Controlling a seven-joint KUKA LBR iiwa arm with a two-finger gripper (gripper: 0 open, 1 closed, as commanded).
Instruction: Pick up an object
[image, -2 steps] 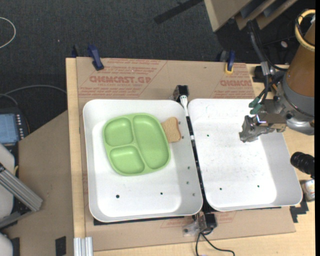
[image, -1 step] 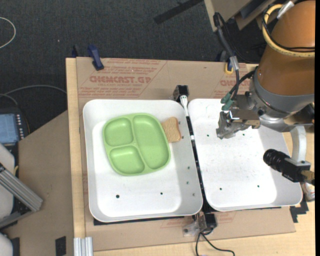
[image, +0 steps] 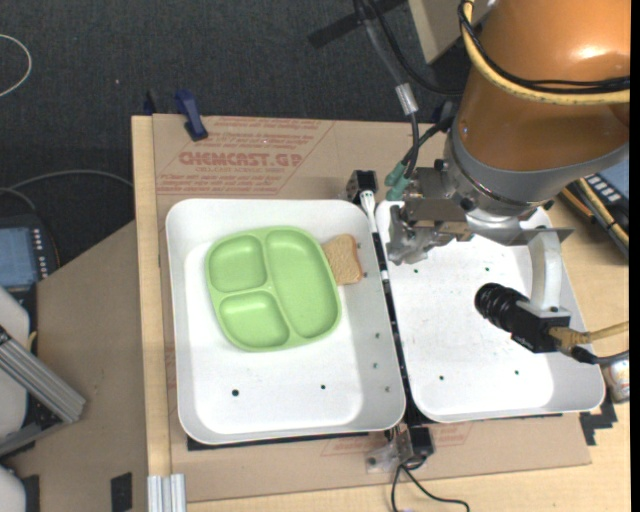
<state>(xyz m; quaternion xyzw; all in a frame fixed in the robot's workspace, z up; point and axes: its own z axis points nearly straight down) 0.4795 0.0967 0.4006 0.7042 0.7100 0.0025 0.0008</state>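
The gripper (image: 408, 243) hangs at the right bin's (image: 470, 400) top left corner; I cannot tell its state. The cracker (image: 344, 259) lies in the left bin (image: 270, 400), touching the green tray's (image: 272, 288) right rim. Approach vertically, avoiding that rim.

Two shallow white bins sit side by side and touching, the left bin (image: 270, 395) and the right bin (image: 470, 370), both on a brown cardboard sheet (image: 250, 150) printed with red lettering, which lies on a pale wooden bench (image: 100, 300). A blue clamp (image: 190, 113) grips the sheet's far left corner, and small black clips sit at the seam between the bins, one at the far end (image: 360, 185) and one at the near end (image: 415, 440). Beyond the bench lies dark carpet (image: 80, 60) with a thin grey cable (image: 60, 180) curving across it, and a silver aluminium rail (image: 40, 385) slants along the lower left.
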